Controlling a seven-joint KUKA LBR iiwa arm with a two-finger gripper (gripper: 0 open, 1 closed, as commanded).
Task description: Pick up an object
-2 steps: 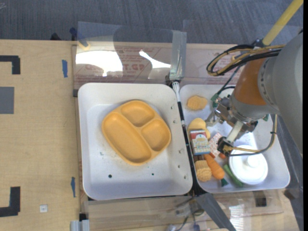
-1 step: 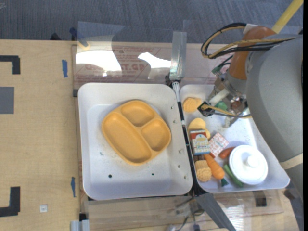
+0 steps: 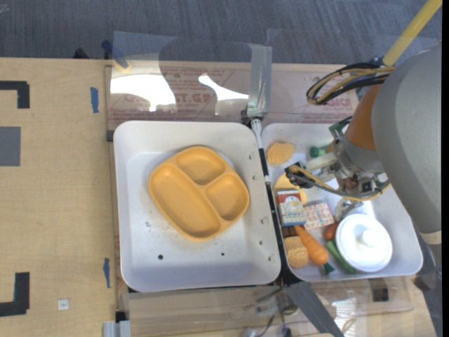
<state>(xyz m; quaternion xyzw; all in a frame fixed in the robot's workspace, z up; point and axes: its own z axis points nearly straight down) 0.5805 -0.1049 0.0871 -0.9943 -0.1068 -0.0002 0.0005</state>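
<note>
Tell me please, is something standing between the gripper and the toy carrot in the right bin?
Nothing solid visibly blocks it. The gripper hangs over the upper part of the right bin. The toy carrot lies lower down, uncovered from above, but crowded: a small card lies just above it and a white lid beside it.

I count two white bins on the desk (image 3: 56, 188): the left bin (image 3: 133, 258) and the right bin (image 3: 407, 258). The left one holds one orange divided plate (image 3: 198, 192). In the right I make out one white lidded cup (image 3: 363, 243), one carrot (image 3: 312, 246), two small printed cards (image 3: 303, 209) and two round yellow biscuits (image 3: 280, 152); the rest is too cluttered to count.
</note>
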